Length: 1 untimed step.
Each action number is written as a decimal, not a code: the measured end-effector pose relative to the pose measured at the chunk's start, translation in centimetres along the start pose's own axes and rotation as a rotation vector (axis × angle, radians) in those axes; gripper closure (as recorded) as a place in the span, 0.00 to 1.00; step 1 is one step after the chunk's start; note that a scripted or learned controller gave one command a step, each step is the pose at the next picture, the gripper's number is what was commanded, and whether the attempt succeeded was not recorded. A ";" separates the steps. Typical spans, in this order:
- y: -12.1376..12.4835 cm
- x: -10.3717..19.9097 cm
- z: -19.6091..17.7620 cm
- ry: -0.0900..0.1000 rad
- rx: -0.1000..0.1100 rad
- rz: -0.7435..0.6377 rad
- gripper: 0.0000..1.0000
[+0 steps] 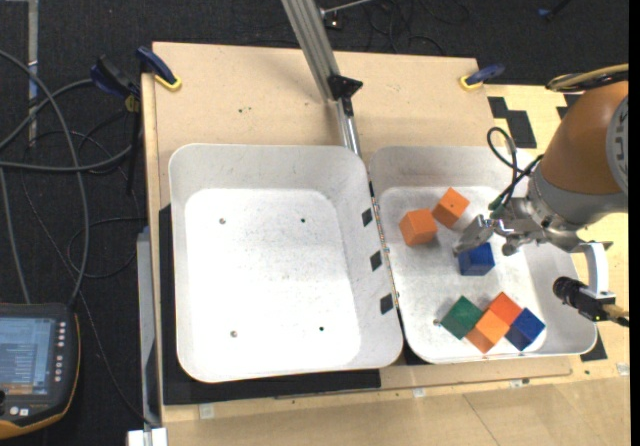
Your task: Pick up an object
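My arm (590, 149) cut off by the right edge, my gripper (478, 234) masking part of the blue cube (477, 259), finger spacing too small to tell, handheld screen (32, 364) clipped at the left edge.

Dark carpet floor (80, 4) with black cables (60, 149) beside a tan bench (250, 94).

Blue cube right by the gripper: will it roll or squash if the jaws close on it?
The blue cube looks like a rigid block, so squashing is unlikely. Flat faces mean it should slide, not roll. It probably feels light, and could skid on the smooth bin floor.
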State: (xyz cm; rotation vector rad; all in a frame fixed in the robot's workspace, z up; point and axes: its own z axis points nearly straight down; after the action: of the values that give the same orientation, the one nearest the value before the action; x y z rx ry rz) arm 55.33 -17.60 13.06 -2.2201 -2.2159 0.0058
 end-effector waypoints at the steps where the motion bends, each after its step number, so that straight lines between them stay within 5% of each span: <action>1: 0.0 0.0 3.8 -0.001 -0.004 -0.001 0.00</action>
State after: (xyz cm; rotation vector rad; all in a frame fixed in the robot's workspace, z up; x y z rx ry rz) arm 55.30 -17.55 9.30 -2.2211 -2.2194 0.0027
